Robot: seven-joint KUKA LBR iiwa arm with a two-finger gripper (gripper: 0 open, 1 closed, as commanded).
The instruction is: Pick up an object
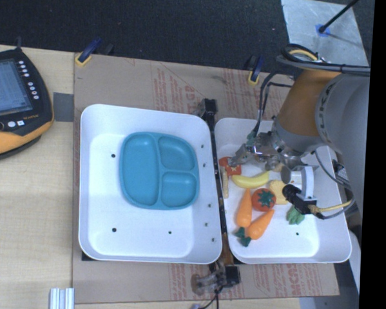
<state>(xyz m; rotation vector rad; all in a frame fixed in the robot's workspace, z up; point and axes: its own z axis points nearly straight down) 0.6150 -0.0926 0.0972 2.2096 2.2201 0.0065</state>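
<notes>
Claw (pixel 254 149) low in right bin (pixel 330 251), upper middle-right of frame; spread or pinched, can't tell. Risk: crowded banana (pixel 250 180), tomato (pixel 263 199), carrots (pixel 243 209), so could nudge or slip w/o grabbing.

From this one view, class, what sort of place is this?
Probably a robotics lab bench: a KUKA arm reaches over white bins, toy food such as a banana lies inside, and a teach pendant rests nearby.

A blue divided plate (pixel 158 170) lies in the left bin (pixel 92 236). At right of the frame, the claw (pixel 261 151) hovers over toy banana (pixel 250 180), tomato (pixel 263 199) and carrots (pixel 243 209).
</notes>
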